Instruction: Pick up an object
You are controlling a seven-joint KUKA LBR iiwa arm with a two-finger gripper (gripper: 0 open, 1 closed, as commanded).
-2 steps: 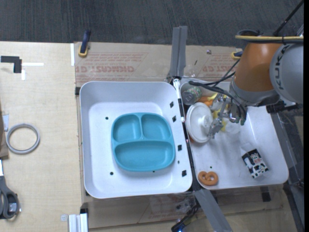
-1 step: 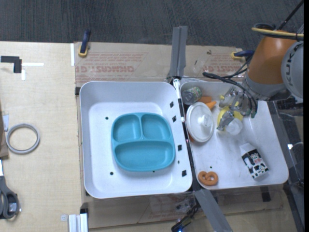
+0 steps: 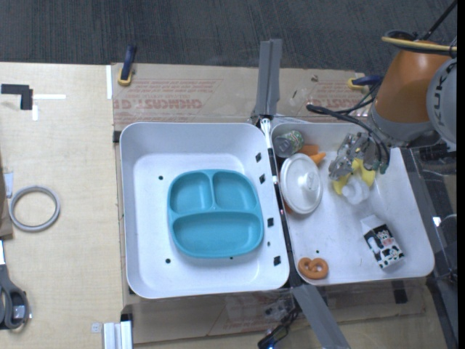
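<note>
Gripper [image 3: 354, 160] low at right bin's [image 3: 407, 264] 1 o'clock, over yellow toy [image 3: 346, 182]; finger state cannot tell, grasp unconfirmed; centre on toy, avoid lid [image 3: 301, 183] at 9 o'clock, then lift straight.

Your bench [image 3: 58, 144] carries two white bins: left bin [image 3: 138, 217], right bin [image 3: 410, 217]. A tape ring [image 3: 33, 208], scissors [image 3: 11, 304] and cardboard sheet [image 3: 189, 93] also lie on it.
</note>
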